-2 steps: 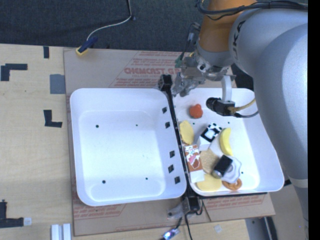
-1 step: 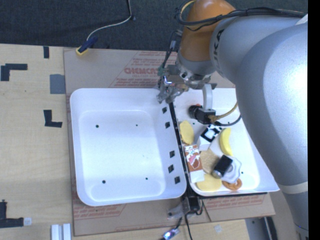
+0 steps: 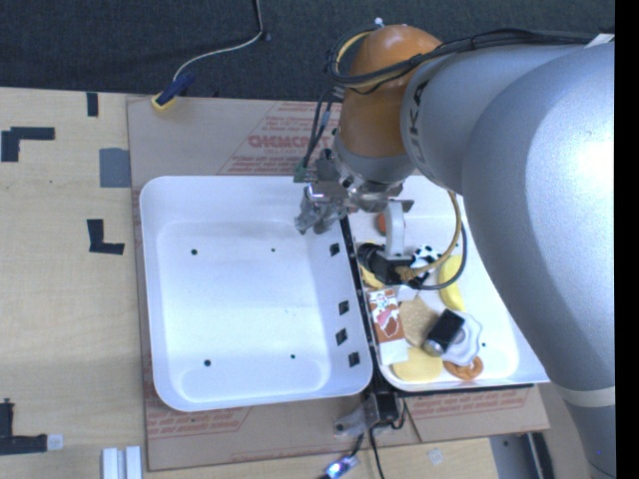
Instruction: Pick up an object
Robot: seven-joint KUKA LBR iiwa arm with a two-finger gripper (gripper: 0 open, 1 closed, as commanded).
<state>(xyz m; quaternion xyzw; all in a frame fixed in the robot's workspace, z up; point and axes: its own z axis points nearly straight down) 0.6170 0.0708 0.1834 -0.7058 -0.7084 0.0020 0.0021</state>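
Camera view: jaws (image 3: 321, 211) over the bins' shared wall, state not discernible; left bin (image 3: 170, 267) bare, right bin (image 3: 499, 352) cluttered

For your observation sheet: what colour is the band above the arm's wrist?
Orange band, camera view.

Reaches in from the right as a broad grey arm (image 3: 529, 168), filling much of that side. Narrows toward the centre into an orange band (image 3: 384, 78) just above the wrist. Points down from there, with the gripper (image 3: 321, 213) hanging low at the far middle of the scene. Shows dark metal parts and thin cables around the wrist. Hides the fingertips in clutter, too small and blurred to read.
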